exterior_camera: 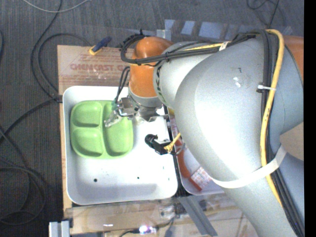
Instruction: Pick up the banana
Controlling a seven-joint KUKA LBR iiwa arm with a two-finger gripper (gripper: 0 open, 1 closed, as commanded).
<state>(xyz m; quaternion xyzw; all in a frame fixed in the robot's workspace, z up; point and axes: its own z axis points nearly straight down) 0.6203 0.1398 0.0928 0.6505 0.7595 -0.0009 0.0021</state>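
Observation:
My gripper (115, 115) hangs over the left bin (118, 181), right at the upper right edge of a green divided plate (94, 130). The plate lies in the bin's left half and its compartments look bare. The grey arm with its orange band (145, 73) reaches in from the right and covers most of the right bin (185, 184).
In the right bin, an orange-red object (186, 171) and a pale printed packet (200, 176) peek out from under the arm. A brown board (84, 65) lies behind the bins, with a blue and yellow item (100, 45) at its far edge. Cables run over the floor on the left.

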